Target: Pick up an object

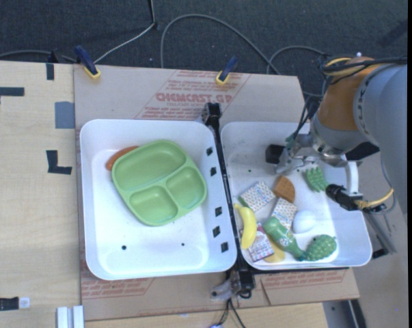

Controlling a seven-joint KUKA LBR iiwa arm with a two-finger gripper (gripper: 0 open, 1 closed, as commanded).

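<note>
claw (292, 157) low over the upper part of the right bin (246, 137), at the end of the grey arm (390, 108) with its orange band (339, 101). cannot tell from this angle how the claw is set; nothing seen held in it

just below the claw: small brown piece (284, 188) on the bin floor, near but apart. to its right a small green knobbly thing (316, 179), partly under the wrist

lower down in the same bin a loose heap, pieces touching or overlapping:
- two checked patterned blocks, one (257, 196) left of the brown piece, one (283, 212) below it
- banana (247, 225) along the left wall, upright in the view
- white egg shape (304, 221) to the right
- green bottle shape (282, 236) lying slantwise, its end near a green bumpy lump (321, 247) in the bottom right corner
- another patterned block (260, 249) and a bit of yellow beneath the bottle

left bin (96, 203): green divided plate (159, 181), three sections, tilted in the upper half. orange thing (117, 157) poking out from under its upper left edge, mostly hidden. rest of the floor bare white with a few dark specks

bins sit edge to edge on a sheet of cardboard (185, 96) with red print, clamped at the far edge by two clips, blue and yellow (87, 63) (227, 72). cardboard lies on a pale wood bench (28, 203) marked with black tape pieces. dark carpet (69, 12) beyond, cables (192, 26) looping across it
</note>
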